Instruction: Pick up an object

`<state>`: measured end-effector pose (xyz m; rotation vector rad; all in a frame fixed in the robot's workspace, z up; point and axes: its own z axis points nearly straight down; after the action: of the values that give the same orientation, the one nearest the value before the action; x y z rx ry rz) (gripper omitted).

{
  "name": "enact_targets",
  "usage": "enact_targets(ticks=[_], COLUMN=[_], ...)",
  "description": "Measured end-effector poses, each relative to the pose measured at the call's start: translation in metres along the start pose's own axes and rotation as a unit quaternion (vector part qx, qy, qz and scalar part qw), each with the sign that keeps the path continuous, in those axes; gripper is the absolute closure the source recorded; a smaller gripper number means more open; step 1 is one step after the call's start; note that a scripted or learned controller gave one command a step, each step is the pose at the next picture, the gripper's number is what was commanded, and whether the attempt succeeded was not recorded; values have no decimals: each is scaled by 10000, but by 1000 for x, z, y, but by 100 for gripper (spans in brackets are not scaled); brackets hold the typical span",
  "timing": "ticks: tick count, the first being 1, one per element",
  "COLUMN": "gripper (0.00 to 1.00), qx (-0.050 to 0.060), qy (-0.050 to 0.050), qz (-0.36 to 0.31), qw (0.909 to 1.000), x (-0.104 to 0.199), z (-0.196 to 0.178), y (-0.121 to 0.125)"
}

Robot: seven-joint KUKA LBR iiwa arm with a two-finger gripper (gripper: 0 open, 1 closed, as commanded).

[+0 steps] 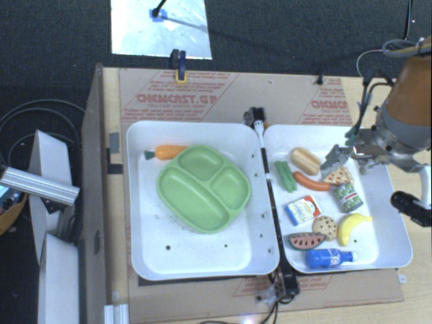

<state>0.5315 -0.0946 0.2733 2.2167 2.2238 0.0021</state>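
The right bin (398, 245) holds several toy foods: a bread roll (305, 159), a red sausage (311, 181), a green pea pod (285, 176), a pizza slice (338, 176), a green can (347, 198), a blue-and-white carton (302, 209), a cookie (325, 227), a banana (352, 227), a watermelon slice (303, 239) and a blue bottle (327, 256). My gripper (352, 155) hangs over the bin's upper right part, just above the pizza slice. Its fingers stand apart with nothing between them.
The left bin (152, 248) carries a green divided plate (204, 187) and a toy carrot (169, 152) at its far edge. A black clamp (256, 118) sits where the bins meet at the back. Cardboard lies under both bins.
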Motion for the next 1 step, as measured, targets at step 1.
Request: enact_targets(ticks=[1], gripper=[0], qx=[27], qy=[1], qz=[21], qw=[10000], x=[-24], z=[63], y=[0])
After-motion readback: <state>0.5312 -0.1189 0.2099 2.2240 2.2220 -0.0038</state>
